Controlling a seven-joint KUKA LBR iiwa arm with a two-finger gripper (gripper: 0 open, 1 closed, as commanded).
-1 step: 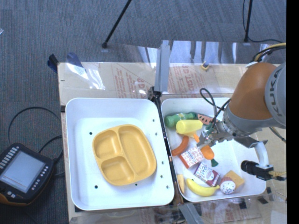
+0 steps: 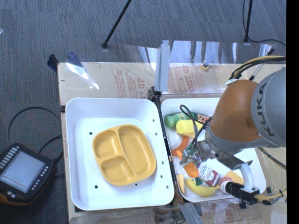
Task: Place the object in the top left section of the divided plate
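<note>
While sunk among the toy food (image 2: 188, 125) in the right bin (image 2: 187, 101), likely seeking a piece for the yellow divided plate (image 2: 135, 148) lying left, hid the gripper (image 2: 189, 157) too well to tell open from closed.

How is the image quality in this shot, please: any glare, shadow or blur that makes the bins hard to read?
Camera view: lighting is even and soft; the yellow divided plate in the left bin is sharp, with mild shading inside its sections. Glare streaks the clear sheeting behind the bins. The arm blocks part of the right bin, and the gripper among the toy food looks dark and cluttered.
</note>
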